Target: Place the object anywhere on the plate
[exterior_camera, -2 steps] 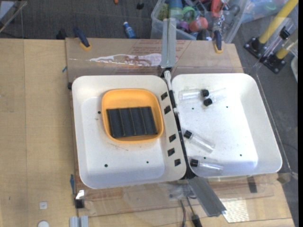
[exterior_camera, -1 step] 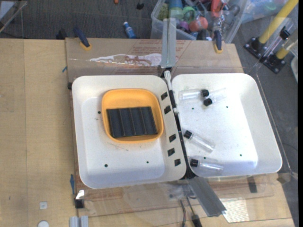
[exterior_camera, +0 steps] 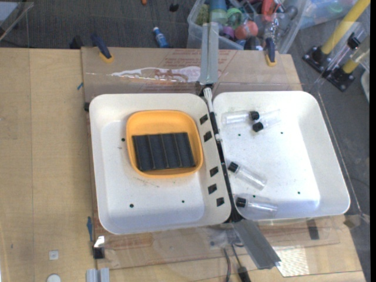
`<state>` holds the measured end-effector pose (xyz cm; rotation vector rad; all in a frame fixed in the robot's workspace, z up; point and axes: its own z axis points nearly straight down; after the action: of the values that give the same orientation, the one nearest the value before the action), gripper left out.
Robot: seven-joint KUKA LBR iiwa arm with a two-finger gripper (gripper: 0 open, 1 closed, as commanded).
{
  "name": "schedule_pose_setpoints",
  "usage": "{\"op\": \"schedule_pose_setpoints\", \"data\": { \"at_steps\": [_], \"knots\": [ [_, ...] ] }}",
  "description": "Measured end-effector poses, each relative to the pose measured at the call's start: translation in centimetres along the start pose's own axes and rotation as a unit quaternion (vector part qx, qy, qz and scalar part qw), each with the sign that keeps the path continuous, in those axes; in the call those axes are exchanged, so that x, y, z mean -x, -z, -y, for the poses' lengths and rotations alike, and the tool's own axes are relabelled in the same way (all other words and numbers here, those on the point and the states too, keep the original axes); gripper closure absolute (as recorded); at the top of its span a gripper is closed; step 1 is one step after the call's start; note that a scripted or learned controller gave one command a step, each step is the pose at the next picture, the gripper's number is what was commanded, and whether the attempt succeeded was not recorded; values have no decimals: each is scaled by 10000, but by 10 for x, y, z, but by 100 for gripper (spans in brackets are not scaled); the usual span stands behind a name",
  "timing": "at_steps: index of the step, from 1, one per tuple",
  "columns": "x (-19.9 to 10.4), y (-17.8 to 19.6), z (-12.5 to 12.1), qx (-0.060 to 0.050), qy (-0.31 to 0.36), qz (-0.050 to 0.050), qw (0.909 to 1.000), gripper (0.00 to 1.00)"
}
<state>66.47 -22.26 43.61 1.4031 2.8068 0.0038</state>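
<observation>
Two shallow white bins sit side by side on a wooden bench, over a sheet of brown cardboard. The left bin contains an orange plate with rounded corners, positioned toward the far half of the bin floor. The task's thing, a black ridged block with parallel grooves running front to back, lies flat on the plate; it covers the near half of the plate's well, and its near edge is close to the plate's near rim. The right bin contains four clear vials with black caps. Two of them lie close together near the bin's far side, their caps nearly touching. A third vial lies at a slant near the divider, about midway along the bin. A fourth vial lies at the near left corner, cap toward the divider. A row of small black tabs runs along the seam between the two bins, and a grey metal bar extends away from the far end of that seam. Blue clamps grip the far edge of the cardboard. Beyond the bench, a clear tub holds assorted coloured items. Whether the claw is spread or pressed together cannot be told from this vantage.
</observation>
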Motion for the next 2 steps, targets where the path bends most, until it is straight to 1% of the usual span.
{"op": "schedule_pose_setpoints", "data": {
  "at_steps": [1, 2],
  "knots": [
    [1, 0, -1, 4, -3, 10, 10000, 100],
    [1, 0, -3, 4, 2172, 10, 9761, 100]
  ]
}}
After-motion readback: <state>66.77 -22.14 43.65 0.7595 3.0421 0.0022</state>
